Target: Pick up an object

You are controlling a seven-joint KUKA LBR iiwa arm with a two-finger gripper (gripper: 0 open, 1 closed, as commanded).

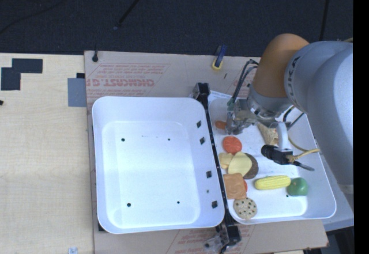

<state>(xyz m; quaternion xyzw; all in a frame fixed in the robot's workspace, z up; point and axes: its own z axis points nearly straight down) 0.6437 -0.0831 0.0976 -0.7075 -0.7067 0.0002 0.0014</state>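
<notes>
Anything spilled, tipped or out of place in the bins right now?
Nothing stands out. The toy foods, such as the corn cob, cookie and tomato, all lie inside the right bin, bunched toward its left side. The gripper is low over that bin's upper end.

Red upside-down print on cardboard sheet (138, 77), wording not clearly legible

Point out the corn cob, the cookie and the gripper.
corn cob (272, 182), camera view, middle of the cob.
cookie (245, 208), camera view, centre of its face.
gripper (234, 127), camera view, between its fingertips.
</notes>
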